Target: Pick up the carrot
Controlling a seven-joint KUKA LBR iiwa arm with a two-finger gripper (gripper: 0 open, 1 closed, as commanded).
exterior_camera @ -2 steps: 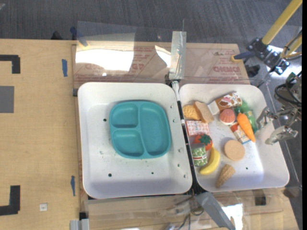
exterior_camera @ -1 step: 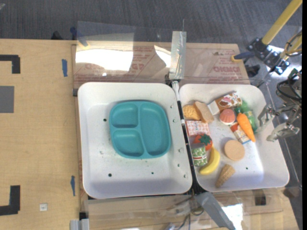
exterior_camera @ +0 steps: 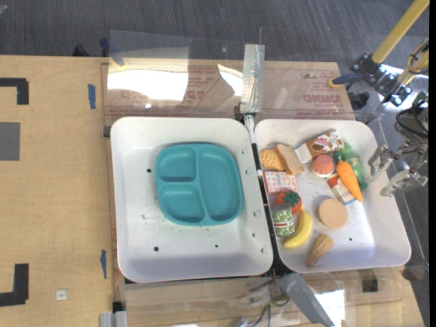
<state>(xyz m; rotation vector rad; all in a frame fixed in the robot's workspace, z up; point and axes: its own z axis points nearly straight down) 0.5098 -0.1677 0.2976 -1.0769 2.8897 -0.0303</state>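
Observation:
The carrot (exterior_camera: 348,176), orange with green leaves at its top, lies in the upper right part of the right bin (exterior_camera: 388,240). It rests among other toy foods, beside a red ball (exterior_camera: 323,165) and over a small orange box (exterior_camera: 345,192). My gripper (exterior_camera: 394,170) shows as grey metal parts at the right bin's right rim, to the right of the carrot and apart from it. Nothing is seen held in it.
The left bin (exterior_camera: 129,237) holds a teal divided plate (exterior_camera: 199,184). Around the carrot are a juice box (exterior_camera: 325,144), bread slices (exterior_camera: 289,159), a round biscuit (exterior_camera: 333,213), a banana (exterior_camera: 301,230), an ice-cream cone (exterior_camera: 319,249), a strawberry (exterior_camera: 291,199) and a can (exterior_camera: 283,219).

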